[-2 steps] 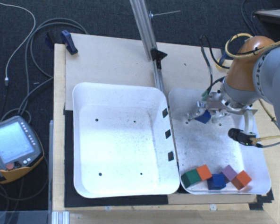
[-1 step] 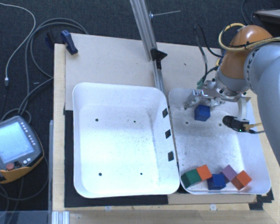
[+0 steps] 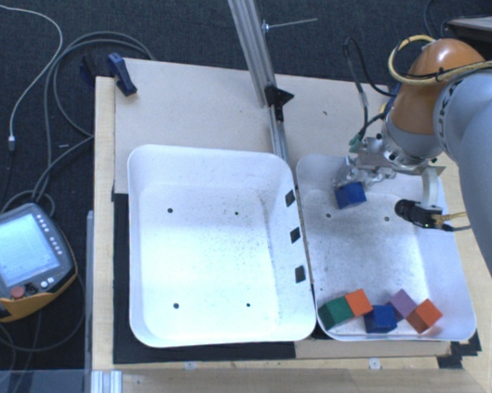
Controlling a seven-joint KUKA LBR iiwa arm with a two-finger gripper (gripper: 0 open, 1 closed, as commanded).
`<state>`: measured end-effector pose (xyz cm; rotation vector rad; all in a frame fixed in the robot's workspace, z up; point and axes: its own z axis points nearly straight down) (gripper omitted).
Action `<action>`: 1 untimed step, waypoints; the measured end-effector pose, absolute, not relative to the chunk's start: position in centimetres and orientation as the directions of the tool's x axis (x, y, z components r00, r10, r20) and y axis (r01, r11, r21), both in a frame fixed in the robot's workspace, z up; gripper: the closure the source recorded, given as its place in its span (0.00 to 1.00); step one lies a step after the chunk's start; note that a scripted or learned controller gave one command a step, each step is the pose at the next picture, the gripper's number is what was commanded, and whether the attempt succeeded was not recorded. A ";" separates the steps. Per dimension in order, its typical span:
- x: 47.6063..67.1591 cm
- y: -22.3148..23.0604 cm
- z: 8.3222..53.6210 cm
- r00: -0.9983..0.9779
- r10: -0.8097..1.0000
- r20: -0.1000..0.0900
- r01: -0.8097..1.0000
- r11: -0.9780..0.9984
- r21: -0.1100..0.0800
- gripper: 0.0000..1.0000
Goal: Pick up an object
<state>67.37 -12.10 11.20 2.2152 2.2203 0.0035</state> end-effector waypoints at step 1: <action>62.9 -5.1 20.5 -0.007 1.000 0.003 1.000 0.007 0.004 1.00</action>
